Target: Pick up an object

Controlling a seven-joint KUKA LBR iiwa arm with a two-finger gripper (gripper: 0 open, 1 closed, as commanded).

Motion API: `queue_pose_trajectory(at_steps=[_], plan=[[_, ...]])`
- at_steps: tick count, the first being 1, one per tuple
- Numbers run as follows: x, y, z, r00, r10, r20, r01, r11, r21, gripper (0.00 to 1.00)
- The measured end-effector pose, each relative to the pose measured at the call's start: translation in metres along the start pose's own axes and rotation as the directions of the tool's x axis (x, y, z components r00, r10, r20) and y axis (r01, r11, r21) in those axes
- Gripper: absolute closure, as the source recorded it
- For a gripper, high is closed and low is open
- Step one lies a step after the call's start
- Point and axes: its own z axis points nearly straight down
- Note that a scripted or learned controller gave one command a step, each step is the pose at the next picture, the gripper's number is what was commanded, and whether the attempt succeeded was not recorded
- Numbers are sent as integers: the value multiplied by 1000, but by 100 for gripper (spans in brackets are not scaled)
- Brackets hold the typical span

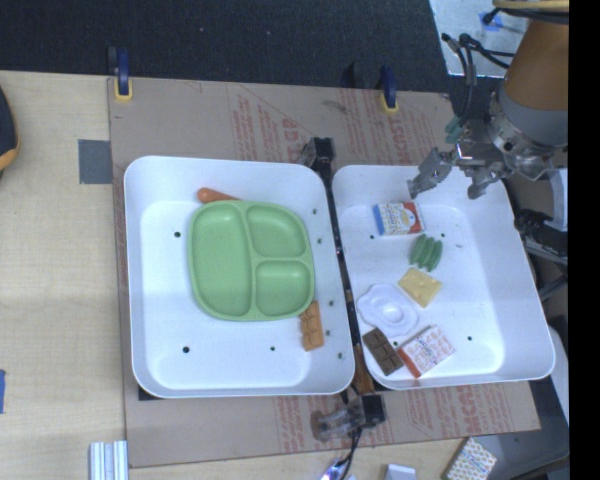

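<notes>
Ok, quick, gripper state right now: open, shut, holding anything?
Gripper: open, holding nothing, above the right bin's far edge.

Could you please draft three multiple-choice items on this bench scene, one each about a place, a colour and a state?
1. Where does the divided plate lie?
A. In the left bin
B. In the right bin
C. On the bare bench

2. What colour is the divided plate?
A. Blue
B. Green
C. Red

3. How does the pincer stand?
A. Shut on the plate
B. Shut on a yellow block
C. Open, holding nothing

Answers: 1 A, it rests inside the left bin; 2 B, it is pale green throughout; 3 C, its fingers are spread above the right bin with nothing between them.
</notes>
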Motion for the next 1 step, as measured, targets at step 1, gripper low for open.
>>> queue_pose_trajectory(at_steps=[1], plan=[[-42,-25,98,1000,3,0,-3,1000,10,0]])
